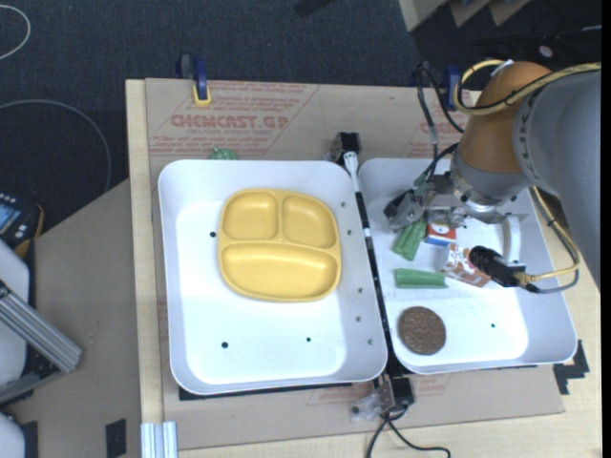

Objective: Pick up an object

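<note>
Dark metal and loose wires crowd the tip of the gripper (pixel 412 212), which hangs low over the far left part of the right bin (pixel 501 337). The tangle of parts blurs together there, so I cannot tell whether the grip is wide, narrow or closed on anything.

Just below the tip lies a green piece (pixel 410 240), tilted. Its upper end runs in under the gripper and is hidden, so contact between them cannot be judged. A second green piece (pixel 420 278) lies flat a little nearer the camera, apart from the first. To the right of the tilted piece sits a small red, white and blue packet (pixel 442 236), partly covered by the wrist, its print too small to read. Beside it is a brownish wrapper (pixel 465 268), also partly covered. A round brown disc (pixel 421 330) rests alone near the front of this bin.

Above, the orange band (pixel 496 122) and grey arm (pixel 568 132) come in from the right and are cut off by the edge of the view.

The left bin (pixel 277 342) holds a yellow divided plate (pixel 280 244), upright and fully in sight. Both bins stand on a cardboard sheet (pixel 286 113) with faded red lettering, held at its far edge by a blue clamp (pixel 199 76).
</note>
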You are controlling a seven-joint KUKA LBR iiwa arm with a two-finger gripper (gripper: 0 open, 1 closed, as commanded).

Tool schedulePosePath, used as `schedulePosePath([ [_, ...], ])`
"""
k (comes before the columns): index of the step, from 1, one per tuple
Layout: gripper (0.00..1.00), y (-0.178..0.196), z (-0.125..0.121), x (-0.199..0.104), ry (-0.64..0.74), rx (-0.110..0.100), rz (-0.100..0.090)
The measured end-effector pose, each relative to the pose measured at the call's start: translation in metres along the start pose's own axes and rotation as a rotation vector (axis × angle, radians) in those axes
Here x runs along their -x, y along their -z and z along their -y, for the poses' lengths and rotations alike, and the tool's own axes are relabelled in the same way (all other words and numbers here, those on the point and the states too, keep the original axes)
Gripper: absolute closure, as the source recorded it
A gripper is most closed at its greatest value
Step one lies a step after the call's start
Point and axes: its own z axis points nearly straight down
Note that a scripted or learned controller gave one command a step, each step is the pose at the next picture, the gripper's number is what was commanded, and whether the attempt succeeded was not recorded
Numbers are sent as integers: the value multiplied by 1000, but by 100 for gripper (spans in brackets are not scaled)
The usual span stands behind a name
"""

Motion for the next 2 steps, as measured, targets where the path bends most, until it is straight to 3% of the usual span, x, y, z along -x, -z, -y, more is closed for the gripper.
schedulePosePath([
  [1, 100, 15, -2, -1, 0, 8, -6],
  [2, 100, 99, 88, -56, -2, -19, -8],
])
